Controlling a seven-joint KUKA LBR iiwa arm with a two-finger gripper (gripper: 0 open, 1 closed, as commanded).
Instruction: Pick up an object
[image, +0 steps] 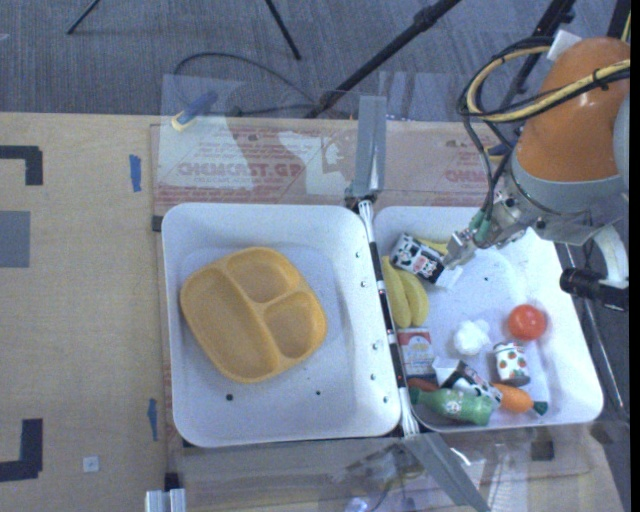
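End effector (462, 247) state: cannot tell | beside black-and-white box (417, 258) | right bin (575, 345)

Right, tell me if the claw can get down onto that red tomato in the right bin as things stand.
Probably yes. The tomato lies on bare bin floor with open space above it; its nearest neighbours, a white ball and a small patterned block, sit beside it but apart. The claw hangs over the same bin, nearer the bananas.

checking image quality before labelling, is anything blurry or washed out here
Camera view: lighting is even and soft; the white right bin looks washed out, the small items in its lower corner are soft and hard to tell apart; the yellow divided plastic plate is clear; the claw is slightly blurred.
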